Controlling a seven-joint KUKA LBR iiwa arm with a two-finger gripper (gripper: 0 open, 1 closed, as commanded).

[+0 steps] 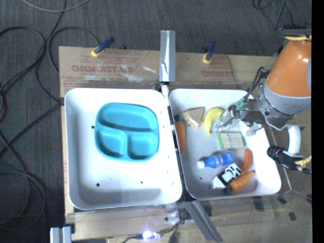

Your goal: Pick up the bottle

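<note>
The arm (291, 80) (orange band) runs off the right edge.

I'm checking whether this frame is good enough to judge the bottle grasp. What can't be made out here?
- Gripper, camera view: too small and blurred against the right bin to tell its finger state.
- Arm: cut off by the right edge.
- Bottle: its label is too small to read.
- Black-and-white item below the bottle: blurred, and partly covered by a carrot; what it is stays unclear.
- Patterned card: its print is unreadable.
</note>
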